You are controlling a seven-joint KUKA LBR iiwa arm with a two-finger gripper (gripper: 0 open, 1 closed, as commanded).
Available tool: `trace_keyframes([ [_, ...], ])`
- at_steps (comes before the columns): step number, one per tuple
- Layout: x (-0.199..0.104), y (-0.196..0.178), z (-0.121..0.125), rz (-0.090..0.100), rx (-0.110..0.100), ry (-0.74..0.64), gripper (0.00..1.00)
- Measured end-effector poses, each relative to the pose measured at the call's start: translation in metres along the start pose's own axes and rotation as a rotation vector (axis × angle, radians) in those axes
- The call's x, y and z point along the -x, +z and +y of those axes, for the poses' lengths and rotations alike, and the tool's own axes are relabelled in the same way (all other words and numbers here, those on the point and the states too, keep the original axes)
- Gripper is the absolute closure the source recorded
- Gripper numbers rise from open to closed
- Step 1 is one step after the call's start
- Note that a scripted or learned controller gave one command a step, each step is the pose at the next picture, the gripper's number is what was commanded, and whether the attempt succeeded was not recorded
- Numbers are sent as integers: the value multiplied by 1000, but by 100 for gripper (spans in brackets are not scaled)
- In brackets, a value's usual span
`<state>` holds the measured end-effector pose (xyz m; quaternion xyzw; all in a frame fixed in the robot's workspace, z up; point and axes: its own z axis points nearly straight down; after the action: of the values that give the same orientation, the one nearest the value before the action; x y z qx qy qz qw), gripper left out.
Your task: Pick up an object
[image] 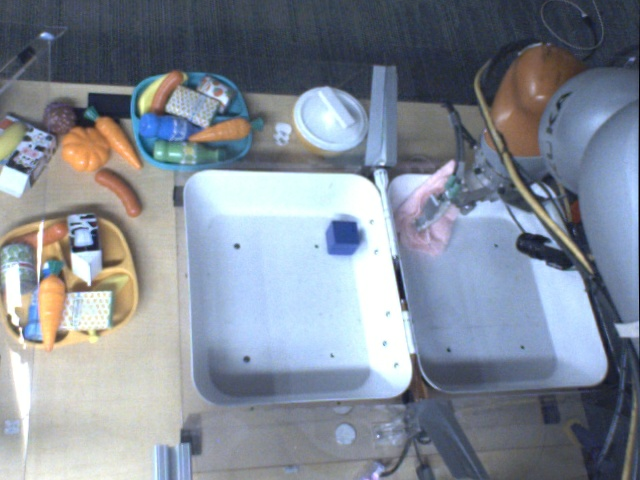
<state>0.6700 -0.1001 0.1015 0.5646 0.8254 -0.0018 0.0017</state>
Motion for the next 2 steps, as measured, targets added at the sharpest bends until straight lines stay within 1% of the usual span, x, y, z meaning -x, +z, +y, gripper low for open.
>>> trace_keyframes([
  [1,0,-11,2,-4,4,-4,100],
  [2,0,-11,2,-4,5,-4,0],
])
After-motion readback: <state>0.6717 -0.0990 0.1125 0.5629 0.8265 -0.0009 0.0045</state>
